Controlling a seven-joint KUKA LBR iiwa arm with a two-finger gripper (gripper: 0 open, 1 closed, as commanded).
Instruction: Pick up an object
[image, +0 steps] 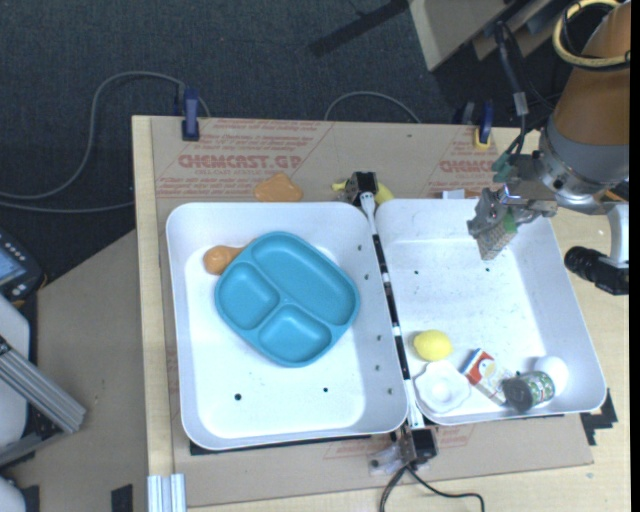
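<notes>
My gripper (490, 240) hangs over the far part of the right bin (470, 300), apart from every object, and I see nothing in it. Along that bin's near edge lie a yellow ball (432, 345), a white round cup (443, 389), a small red and white carton (479, 366), a green can (529, 389) on its side and a white round piece (553, 371). In the left bin (290, 405) a blue divided plate (286, 297) lies flat, with an orange item (217, 259) partly hidden under its far left edge.
The two bins meet at a raised rim (388, 300) running front to back. An orange object (277, 187) lies on the cardboard behind the left bin. A yellow and black clamp (362, 186) sits at the far end of the shared rim.
</notes>
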